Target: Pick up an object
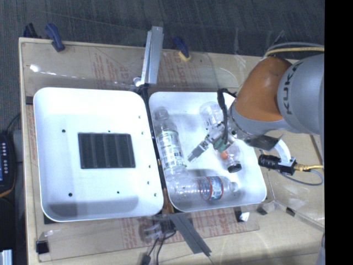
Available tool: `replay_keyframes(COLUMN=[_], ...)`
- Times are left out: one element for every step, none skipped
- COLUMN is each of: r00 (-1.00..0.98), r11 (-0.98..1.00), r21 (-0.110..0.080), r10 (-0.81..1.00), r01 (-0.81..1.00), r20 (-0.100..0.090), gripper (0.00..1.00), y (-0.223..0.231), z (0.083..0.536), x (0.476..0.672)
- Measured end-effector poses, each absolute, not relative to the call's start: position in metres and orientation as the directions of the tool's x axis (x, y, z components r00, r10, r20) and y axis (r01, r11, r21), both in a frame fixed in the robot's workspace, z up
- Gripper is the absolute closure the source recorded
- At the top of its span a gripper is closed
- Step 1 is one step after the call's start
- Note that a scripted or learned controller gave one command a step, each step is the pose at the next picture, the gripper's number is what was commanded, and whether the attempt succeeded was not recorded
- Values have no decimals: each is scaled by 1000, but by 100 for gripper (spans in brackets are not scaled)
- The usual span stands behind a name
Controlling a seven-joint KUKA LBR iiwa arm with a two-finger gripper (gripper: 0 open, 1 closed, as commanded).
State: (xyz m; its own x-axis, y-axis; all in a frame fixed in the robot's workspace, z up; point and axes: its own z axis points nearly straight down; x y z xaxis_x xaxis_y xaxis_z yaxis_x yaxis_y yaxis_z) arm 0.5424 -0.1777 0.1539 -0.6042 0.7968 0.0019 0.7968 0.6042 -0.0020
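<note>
The bench is a pale wooden board printed with faint red lettering, seen at a slant. Two shallow white bins sit directly on it side by side, touching along their inner edges: the left bin and the right bin. Blue clamps grip the board's far edge. A grey metal bar rises from the far edge between the bins.

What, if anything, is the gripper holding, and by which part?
It cannot be told: the gripper sits low among the clear plastic bottles in the right white bin.
</note>
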Motion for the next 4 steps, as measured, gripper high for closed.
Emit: replay_keyframes(r00=[-619,-493,-519,-544], r11=[619,493,519,544], r21=[0,-1,0,1], r10=[785,870,855,839], r01=[785,870,855,839], r20=[-1,-1,-1,-3], gripper=[0,0,0,0], y=[-210,-194,-209,-210], z=[171,185,194,193], x=[551,563,579,594])
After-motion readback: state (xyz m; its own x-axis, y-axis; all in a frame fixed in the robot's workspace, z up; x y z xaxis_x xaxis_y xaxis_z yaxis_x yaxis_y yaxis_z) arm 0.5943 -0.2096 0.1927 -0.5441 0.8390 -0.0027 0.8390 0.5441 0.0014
